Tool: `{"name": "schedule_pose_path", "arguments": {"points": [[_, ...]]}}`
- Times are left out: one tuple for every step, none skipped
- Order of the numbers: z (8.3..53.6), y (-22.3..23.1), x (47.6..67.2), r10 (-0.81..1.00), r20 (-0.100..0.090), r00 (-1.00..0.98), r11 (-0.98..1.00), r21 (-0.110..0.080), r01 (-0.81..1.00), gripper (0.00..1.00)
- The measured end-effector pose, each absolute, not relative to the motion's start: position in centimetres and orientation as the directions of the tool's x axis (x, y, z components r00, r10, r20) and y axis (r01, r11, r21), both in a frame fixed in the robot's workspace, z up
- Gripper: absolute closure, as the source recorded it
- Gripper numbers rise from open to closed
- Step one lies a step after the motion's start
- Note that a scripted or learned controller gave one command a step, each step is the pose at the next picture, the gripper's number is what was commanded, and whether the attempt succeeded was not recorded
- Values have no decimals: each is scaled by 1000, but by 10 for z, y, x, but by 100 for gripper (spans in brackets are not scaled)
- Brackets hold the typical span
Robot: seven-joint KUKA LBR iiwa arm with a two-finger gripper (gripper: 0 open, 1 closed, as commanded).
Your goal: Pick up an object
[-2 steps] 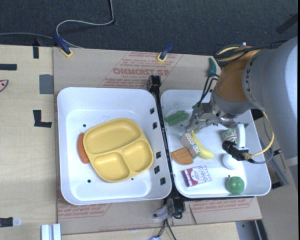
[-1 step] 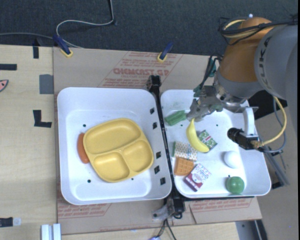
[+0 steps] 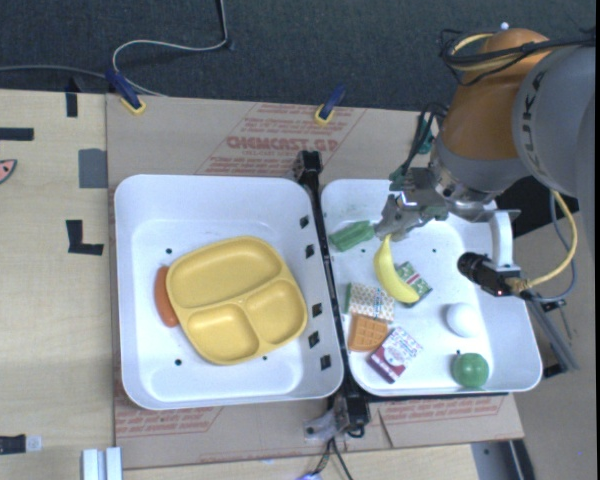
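Note:
My gripper (image 3: pixel 400 217) hangs over the back left part of the right bin (image 3: pixel 521 341), under the grey arm with its orange band. Its tip is just above the top end of a yellow banana (image 3: pixel 394 274) and just right of a green pod-shaped piece (image 3: pixel 351 235). I see nothing held by it. Also in this bin are a green packet (image 3: pixel 414 280), a patterned square (image 3: pixel 370 300), an orange waffle piece (image 3: pixel 367 334), a red and white packet (image 3: pixel 392 354), a white egg (image 3: pixel 461 319) and a green round fruit (image 3: pixel 470 369).
The left bin (image 3: pixel 132 268) holds a yellow divided plate (image 3: pixel 237 298) with a red-orange sausage (image 3: pixel 165 297) along its left side. A black divider (image 3: pixel 318 258) runs between the bins. Cables and a black fitting (image 3: pixel 485 271) hang at the right bin's right side.

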State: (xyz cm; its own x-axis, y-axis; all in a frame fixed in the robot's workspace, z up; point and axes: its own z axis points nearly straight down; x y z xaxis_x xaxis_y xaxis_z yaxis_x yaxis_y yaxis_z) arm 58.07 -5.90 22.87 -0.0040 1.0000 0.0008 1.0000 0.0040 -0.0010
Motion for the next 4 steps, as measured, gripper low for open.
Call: {"name": "schedule_pose_path", "arguments": {"points": [[229,-59,581,1000,1,-4,4,-1,1000,0],[146,-96,588,1000,-1,0,0,-4,1000,0],[87,-102,587,1000,-11,5,-4,9,1000,0],[96,-99,587,1000,-7,2,-2,5,1000,100]]}}
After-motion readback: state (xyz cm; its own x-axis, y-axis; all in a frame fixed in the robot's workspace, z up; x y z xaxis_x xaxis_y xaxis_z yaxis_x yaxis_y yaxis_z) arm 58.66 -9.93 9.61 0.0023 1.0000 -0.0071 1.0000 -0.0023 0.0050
